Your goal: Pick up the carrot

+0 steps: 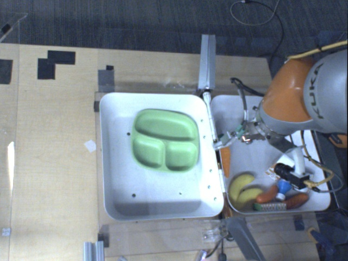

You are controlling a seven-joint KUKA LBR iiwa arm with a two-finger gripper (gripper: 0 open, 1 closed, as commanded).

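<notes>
Quickly, we count two white bins on the tabletop [54, 162] — left bin [117, 200] and right bin [228, 107] — side by side, touching along a shared edge. One green divided tray [165, 139], three compartments, sits in the left bin. One carrot [225, 161] lies in the right bin, against its left wall, pointing lengthwise along it. Near the front of that bin we see two yellow-green bananas [243, 188] and two reddish sausage-like items [283, 199], plus a small blue-and-white object [283, 187] we can't identify. One arm [304, 97] comes in from the right, bent low over the right bin; its tool [237, 135] hovers just above the carrot's far end — open or closed, we can't tell.
</notes>
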